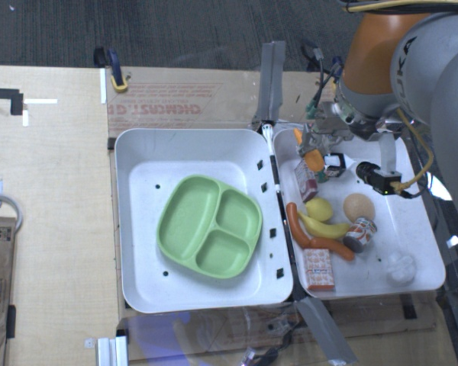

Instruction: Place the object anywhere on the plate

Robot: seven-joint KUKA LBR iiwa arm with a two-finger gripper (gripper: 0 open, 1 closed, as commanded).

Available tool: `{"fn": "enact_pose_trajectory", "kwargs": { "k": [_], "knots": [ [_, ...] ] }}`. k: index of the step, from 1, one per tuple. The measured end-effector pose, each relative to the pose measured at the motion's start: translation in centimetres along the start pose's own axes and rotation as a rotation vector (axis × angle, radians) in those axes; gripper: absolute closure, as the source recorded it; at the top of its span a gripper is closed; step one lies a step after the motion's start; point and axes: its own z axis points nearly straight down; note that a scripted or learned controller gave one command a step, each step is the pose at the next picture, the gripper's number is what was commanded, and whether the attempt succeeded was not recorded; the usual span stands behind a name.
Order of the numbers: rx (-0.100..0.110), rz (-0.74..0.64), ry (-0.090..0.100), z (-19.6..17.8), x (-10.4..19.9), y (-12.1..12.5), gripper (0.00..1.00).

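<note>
plate [209, 226]: pale green, three compartments, rounded corners; lay flat and turned at an angle near the middle of the left bin [137, 204]; nothing rested in its compartments | object: among the several small items in the right bin [424, 242], which one it was could not be told

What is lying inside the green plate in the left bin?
Nothing is visible in the green plate: all three compartments show bare. The bin floor beneath it is covered.

The arm [412, 59] is cut off at the frame's two o'clock edge and hides the right bin's [424, 235] far corner.
</note>
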Motion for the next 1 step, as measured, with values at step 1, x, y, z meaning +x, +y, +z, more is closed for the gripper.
{"fn": "enact_pose_trajectory", "kwargs": {
  "k": [1],
  "knots": [
    [0.001,0.118,0.002,-0.04,5.9,-5.54,1.0]
  ]
}}
